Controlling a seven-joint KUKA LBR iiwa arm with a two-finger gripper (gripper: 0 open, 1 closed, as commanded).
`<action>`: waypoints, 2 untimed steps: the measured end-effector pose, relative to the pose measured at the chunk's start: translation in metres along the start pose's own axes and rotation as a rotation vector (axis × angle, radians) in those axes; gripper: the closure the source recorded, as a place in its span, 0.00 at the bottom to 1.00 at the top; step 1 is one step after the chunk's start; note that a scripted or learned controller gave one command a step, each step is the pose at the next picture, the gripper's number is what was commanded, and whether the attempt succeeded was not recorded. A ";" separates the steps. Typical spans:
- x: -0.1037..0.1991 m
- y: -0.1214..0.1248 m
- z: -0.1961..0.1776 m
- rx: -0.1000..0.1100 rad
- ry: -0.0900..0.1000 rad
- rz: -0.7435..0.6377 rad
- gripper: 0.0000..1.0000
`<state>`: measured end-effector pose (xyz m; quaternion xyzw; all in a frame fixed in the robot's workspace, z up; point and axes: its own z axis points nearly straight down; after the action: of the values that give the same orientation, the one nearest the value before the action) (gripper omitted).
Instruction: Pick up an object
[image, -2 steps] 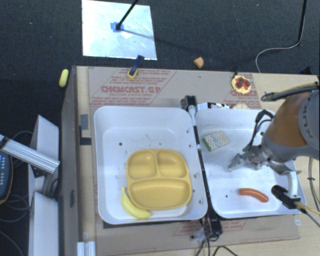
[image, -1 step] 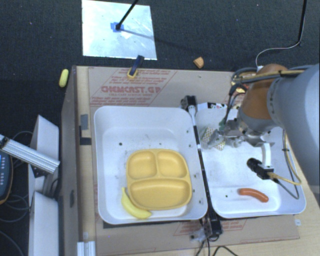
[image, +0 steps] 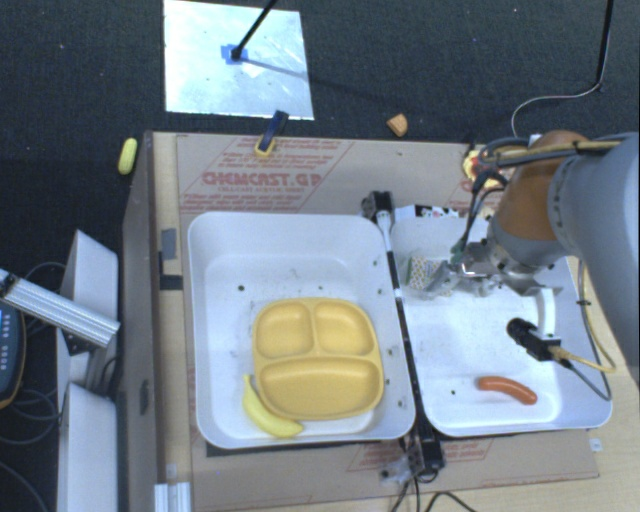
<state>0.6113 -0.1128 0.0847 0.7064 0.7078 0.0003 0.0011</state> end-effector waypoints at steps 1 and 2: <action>-0.006 -0.030 0.000 0.001 0.001 0.001 0.00; 0.030 0.049 0.000 -0.002 0.001 -0.003 0.00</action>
<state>0.6598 -0.0827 0.0851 0.7052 0.7090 0.0014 0.0012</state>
